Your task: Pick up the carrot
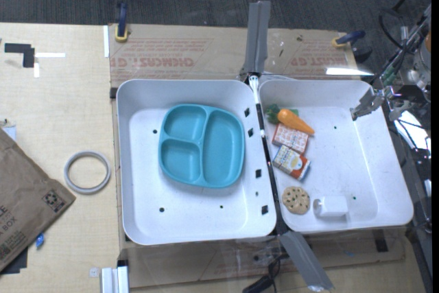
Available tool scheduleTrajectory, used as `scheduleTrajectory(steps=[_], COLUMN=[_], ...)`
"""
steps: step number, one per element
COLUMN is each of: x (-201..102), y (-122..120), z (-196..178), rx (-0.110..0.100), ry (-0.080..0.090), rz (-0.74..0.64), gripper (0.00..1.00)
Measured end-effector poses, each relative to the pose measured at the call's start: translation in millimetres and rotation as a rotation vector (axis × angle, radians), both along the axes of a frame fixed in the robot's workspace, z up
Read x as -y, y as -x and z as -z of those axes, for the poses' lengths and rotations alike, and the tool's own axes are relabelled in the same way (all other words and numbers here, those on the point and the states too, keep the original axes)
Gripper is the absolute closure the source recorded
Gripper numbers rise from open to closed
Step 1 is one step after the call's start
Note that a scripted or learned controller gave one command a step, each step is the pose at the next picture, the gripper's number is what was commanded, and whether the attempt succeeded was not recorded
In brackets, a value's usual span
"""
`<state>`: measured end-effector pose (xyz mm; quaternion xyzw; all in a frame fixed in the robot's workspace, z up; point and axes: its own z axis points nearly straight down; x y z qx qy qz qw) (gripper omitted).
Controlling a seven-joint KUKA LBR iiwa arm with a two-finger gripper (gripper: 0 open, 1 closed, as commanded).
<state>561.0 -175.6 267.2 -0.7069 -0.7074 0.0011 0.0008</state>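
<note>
Lying slantwise, carrot point(293, 119) sits well left of gripper point(365, 108); green top points away; grip state unreadable.

Single fixed camera above the bench point(55, 113), looking down at a slant, both bins point(130, 168) in frame
</note>
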Motion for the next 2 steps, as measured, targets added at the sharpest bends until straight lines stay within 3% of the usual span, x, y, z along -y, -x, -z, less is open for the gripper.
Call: scheduleTrajectory(steps=[1,2], x=[-40,-70], y=[-54,-67], z=[27,152], rx=[0.002,0.000], ry=[0.001,-0.001], rz=[-0.084,-0.234], gripper=[0.00,0.00])
